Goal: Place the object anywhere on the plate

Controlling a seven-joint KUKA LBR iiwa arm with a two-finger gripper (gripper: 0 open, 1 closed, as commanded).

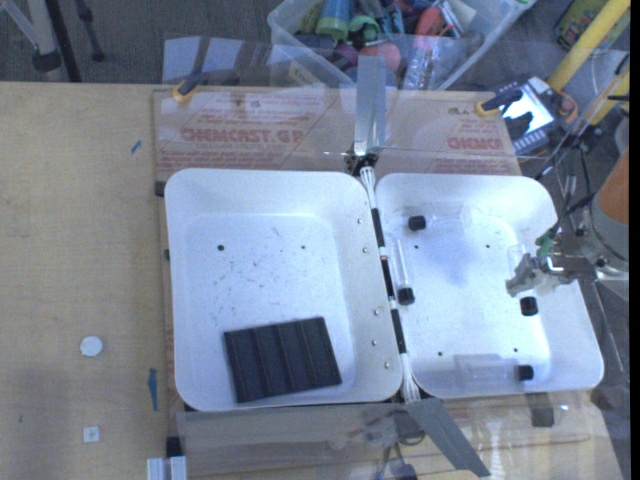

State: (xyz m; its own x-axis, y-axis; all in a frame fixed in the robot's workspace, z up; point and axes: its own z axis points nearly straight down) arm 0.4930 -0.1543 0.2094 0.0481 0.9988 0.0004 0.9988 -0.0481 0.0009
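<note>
The dark ribbed plate (281, 358) lies flat in the near part of the left bin (190, 208), a little left of that bin's middle. In the right bin (470, 193) a clear tube with a black cap (495, 371) rests along the near wall; another (403, 278) lies beside the divider, and a small black piece (528, 306) sits just below the gripper (522, 280), which hangs over the bin's right side. Whether its fingers are spread or closed I cannot tell. Nothing is visibly held, so the pick likely comes first: descend squarely over one object, then carry it left and release low over the plate's centre.
</note>
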